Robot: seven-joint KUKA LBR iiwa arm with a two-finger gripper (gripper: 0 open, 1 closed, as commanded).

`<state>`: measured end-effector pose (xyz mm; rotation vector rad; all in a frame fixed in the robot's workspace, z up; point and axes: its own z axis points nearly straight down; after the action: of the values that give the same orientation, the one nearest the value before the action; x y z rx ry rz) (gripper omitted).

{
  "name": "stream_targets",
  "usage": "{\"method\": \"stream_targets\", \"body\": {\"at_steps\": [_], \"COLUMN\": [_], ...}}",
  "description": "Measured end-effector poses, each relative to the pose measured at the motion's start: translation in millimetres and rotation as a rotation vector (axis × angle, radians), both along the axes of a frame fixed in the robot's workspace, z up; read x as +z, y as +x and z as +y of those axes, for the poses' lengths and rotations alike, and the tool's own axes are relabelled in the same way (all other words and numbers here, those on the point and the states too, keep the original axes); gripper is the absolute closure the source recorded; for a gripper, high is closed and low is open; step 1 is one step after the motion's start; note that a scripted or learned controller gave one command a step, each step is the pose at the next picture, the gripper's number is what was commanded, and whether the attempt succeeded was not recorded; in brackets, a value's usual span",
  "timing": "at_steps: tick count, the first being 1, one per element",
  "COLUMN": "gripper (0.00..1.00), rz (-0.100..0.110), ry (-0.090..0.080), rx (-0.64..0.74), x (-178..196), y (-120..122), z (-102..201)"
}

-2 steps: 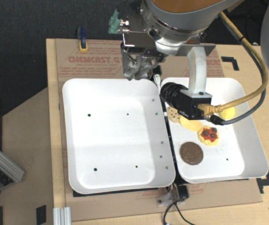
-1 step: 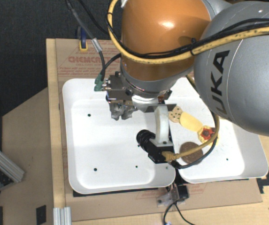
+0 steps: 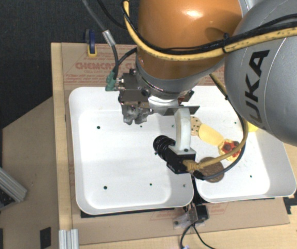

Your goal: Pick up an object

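Hanging over the left bin (image 3: 86, 154) with a gripper (image 3: 135, 114) whose opening cannot be told, well apart from the yellow object (image 3: 210, 135) in the right bin (image 3: 272, 175), probably light, smooth and slippery, best taken across its narrow middle.

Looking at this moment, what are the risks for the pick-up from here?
1. The gripper hangs over a bare part of the left bin, while the objects, such as the yellow piece and the brown one, lie in the right bin. A descent here would probably grasp nothing.
2. The arm covers much of the right bin from the camera, so other objects there may be hidden.
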<state>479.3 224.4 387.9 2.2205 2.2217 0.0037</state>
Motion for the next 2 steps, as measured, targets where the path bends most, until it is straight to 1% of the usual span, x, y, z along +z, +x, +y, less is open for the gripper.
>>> {"method": "stream_targets", "body": {"at_steps": [1, 2], "gripper": [1.0, 1.0], "rz": [-0.009, 0.017], "ry": [0.005, -0.009], "rx": [0.001, -0.002], "x": [100.0, -46.6], "y": [0.4, -1.9], "z": [0.1, -0.5]}}
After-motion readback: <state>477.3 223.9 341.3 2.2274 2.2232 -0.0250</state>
